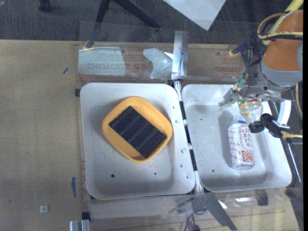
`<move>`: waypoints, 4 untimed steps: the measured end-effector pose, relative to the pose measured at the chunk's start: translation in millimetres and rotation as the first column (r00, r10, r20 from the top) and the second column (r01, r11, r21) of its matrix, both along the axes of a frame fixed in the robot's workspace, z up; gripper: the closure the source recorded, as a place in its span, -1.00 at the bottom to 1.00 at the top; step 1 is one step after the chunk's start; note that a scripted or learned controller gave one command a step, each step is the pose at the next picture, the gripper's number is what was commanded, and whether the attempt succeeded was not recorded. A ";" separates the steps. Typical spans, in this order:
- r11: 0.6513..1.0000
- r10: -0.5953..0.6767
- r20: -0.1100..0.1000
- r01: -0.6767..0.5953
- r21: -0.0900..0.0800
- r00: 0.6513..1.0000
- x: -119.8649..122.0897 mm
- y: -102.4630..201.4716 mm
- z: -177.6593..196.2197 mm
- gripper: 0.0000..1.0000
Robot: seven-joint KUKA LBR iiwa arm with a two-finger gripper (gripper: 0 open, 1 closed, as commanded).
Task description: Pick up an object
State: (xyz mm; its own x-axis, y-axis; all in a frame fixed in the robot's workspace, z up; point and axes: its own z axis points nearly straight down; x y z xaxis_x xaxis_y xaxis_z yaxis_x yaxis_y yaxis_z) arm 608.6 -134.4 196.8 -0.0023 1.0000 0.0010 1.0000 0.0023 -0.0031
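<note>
Looking down on the bench (33, 129), you saw two white bins side by side. The left bin (96, 177) held a yellow tray with a dark ribbed panel (137, 129), set near its middle, with bare floor along every wall. In the right bin (211, 167), a red-and-white checked bottle (241, 146) lay lengthwise near the right wall, leaving the left half of that bin open. The claw (250, 105) hung over the bin's far right corner, just above the bottle's clear neck end; you could not tell how its grasp stood or whether it touched the bottle.
</note>
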 end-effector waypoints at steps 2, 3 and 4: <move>0.998 -0.056 0.011 0.056 -0.002 0.998 -26.7 -4.4 -90.2 1.00; 1.000 -0.020 0.004 0.020 -0.002 1.000 2.3 18.2 -89.0 1.00; 0.997 0.083 0.004 -0.083 -0.001 0.997 14.3 45.5 -12.2 1.00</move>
